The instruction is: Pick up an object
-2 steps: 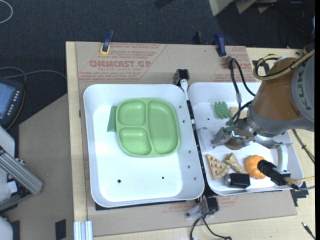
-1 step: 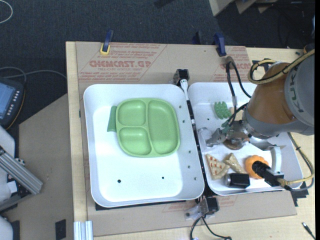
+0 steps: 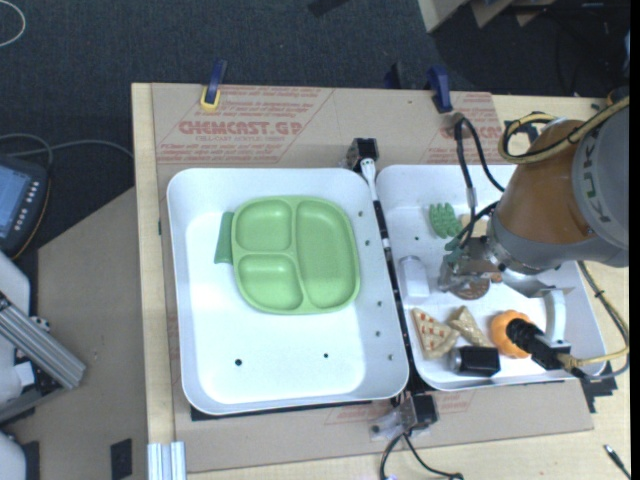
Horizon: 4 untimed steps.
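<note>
Currently I am watching the arm reaching in from the view's right over the right bin, with the fingers hanging low inside it, near its middle. The wrist is covering much of them from above, so I cannot tell whether they are apart or together.

A brown round piece is lying right under the fingers, showing just on their near side. Whether they are touching it, I cannot tell.

Beyond the fingers, toward the bin's far wall and slightly to the view's left, a small green thing is lying. A white piece is sitting to the view's left of the fingers, near the wall between the bins.

On the near side of the fingers, two tan wedges are lying side by side: a speckled wedge and a plain wedge touching or almost touching it. An orange thing is sitting near them, down and to the view's right of the fingers. A black block is lying farther still from the fingers, by the near wall.

Well away to the view's left of the fingers, the left bin is holding a green divided plate. Both bins are resting on the desk.
</note>
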Motion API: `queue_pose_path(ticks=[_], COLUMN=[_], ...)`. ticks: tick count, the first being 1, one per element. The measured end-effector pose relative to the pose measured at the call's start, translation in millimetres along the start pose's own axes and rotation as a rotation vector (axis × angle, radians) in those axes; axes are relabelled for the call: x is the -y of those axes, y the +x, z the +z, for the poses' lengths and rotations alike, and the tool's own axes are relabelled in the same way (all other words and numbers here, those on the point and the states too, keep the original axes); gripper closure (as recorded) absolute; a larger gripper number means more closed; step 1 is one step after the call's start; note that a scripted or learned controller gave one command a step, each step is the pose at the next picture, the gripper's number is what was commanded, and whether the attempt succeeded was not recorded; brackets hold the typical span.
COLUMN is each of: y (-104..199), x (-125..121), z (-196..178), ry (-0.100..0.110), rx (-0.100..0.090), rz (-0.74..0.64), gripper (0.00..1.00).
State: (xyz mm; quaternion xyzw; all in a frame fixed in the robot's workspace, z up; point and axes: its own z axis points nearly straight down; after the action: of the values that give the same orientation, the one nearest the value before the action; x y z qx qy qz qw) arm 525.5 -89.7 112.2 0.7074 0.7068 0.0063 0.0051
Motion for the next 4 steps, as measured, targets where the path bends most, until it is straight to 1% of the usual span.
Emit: queue_pose_path(ticks=[1, 2, 3, 4], y=[-8.7, -8.7, 6.6, 6.2], x=[-1.0, -3.1, -64.5, -62.6], z=[-59.5, -112.8, -111.6, -102.2], ry=[0.010, 0.010, 0.009, 0.018], rx=[0.004, 0.003, 0.003, 0.002], rz=[-0.001, -0.002, -0.005, -0.002], gripper=[1.00, 1.00, 1.00, 1.00])
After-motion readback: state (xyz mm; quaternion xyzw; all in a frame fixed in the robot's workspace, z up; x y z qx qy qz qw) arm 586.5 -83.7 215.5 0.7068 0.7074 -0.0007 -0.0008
